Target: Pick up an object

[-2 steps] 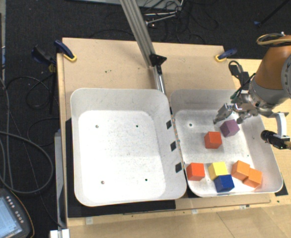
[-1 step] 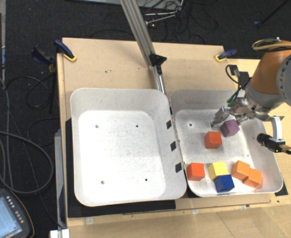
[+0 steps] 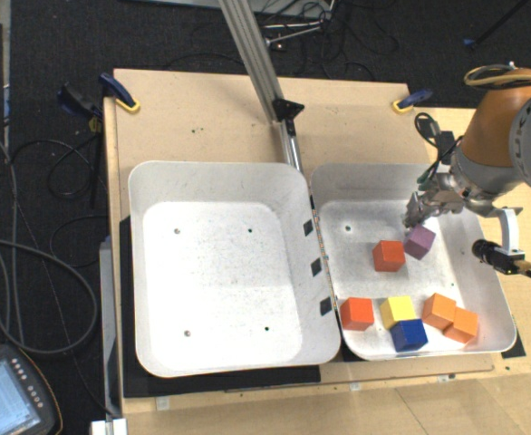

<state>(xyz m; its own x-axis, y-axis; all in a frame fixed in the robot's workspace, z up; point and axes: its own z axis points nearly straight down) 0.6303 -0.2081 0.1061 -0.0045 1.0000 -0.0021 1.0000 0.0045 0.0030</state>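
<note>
The purple block [image 3: 419, 241] sits in the right bin [image 3: 338, 234], just beside a red block [image 3: 389, 256]. The gripper [image 3: 423, 211] hangs right over its upper edge (likely lining up a grab); its grip cannot be told from here.

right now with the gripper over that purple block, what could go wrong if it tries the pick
1. The gripper sits at the upper edge of the purple block, not centred over it, so closing may clip a corner and push the block away.
2. The red-orange block lies close beside the purple one; a shove could knock them together.
3. The purple block looks turned at an angle, so the grasp might land on its corners and slip.
</note>
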